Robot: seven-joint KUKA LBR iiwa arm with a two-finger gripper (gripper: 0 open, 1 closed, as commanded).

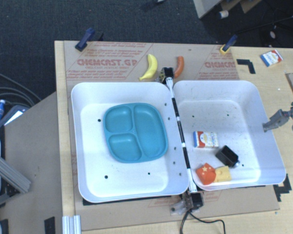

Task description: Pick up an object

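Right bin (pixel 244 94): small carton (pixel 205 139), black block (pixel 227 155), orange piece (pixel 205 173) and yellow piece (pixel 222 174), clustered near its front-left corner. Left bin (pixel 83 130): blue divided plate (pixel 135 131). Claw (pixel 278 119) at the right bin's outer rim, grip state indiscernible. Bench (pixel 112 62) behind: banana (pixel 149 67).

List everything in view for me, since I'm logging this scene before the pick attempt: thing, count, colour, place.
bins: 2, white, side by side on bench
divided plate: 1, teal, left bin
small carton: 1, white and red, right bin
black block: 1, black, right bin
orange piece: 1, orange-red, right bin's near edge
yellow piece: 1, yellow, beside orange piece
banana: 1, yellow, behind bins
orange sausage shape: 1, behind bins
gripper: 1, grey, right bin's right rim
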